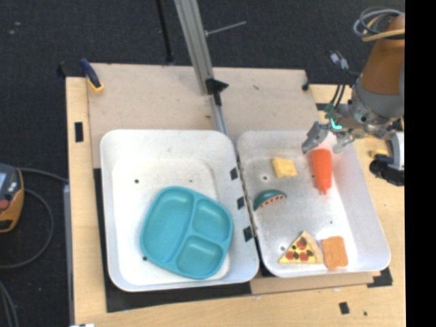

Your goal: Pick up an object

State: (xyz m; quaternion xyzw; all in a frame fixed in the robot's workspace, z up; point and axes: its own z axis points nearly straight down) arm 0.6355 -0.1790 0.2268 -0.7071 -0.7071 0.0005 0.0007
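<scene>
At the near edge of the right bin [368, 216] lie a pizza slice [300, 248] and, just beside it, an orange block [334, 251]. Farther in, near the divider, sits a small watermelon wedge [269, 199], with a yellow cube [285, 167] beyond it. The left bin [119, 155] holds a teal tray [187, 231] with three compartments. At the far right of the right bin, an orange carrot [321, 169], long, smooth and rounded, hangs upright from the gripper [328, 136]. The grey fingers stand spread on either side of its top end, apparently clasping it. The arm [380, 73] rises behind.
</scene>
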